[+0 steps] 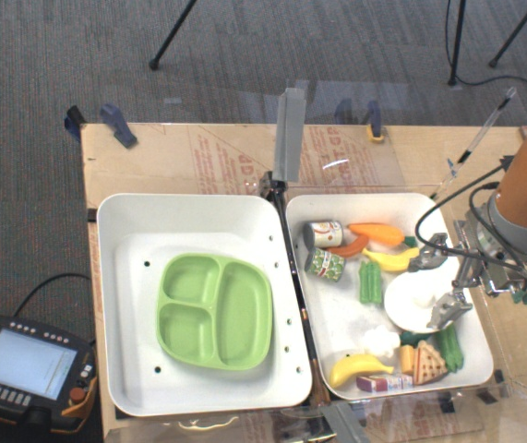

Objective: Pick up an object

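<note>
Claw [440, 282] spread wide over white plate [413, 305] in right bin [481, 340], grasping nothing, lined up to straddle rim; green tray [215, 312] alone in left bin [120, 247]

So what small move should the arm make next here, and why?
Probably lower straight down. The gripper hangs with fingers spread over the right bin, above the white plate, and nothing sits between them yet. A banana lies just beside it.
</note>
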You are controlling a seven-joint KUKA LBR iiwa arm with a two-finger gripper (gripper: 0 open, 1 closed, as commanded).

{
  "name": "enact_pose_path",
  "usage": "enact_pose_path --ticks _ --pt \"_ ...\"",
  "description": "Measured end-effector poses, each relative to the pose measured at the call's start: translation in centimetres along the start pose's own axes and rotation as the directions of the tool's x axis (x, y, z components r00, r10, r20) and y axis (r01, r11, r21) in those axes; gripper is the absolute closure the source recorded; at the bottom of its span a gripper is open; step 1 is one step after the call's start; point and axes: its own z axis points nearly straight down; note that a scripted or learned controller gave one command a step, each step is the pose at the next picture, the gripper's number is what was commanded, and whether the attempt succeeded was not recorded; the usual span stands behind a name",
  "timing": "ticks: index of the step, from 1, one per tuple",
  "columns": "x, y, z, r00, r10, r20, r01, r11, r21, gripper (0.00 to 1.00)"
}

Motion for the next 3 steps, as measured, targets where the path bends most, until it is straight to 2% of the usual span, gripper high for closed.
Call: enact_pose_path --ticks 1,2,3 --pt "-6.5 1.0 14.4 0.995 -0.103 0.001 0.103 0.995 -0.001 0.0" --pt "-6.9 6.5 14.1 0.997 -0.076 0.007 0.076 0.997 0.009 0.0" --pt "-13.4 0.3 14.4 0.998 -0.057 -0.001 0.057 0.998 0.0 0.0"
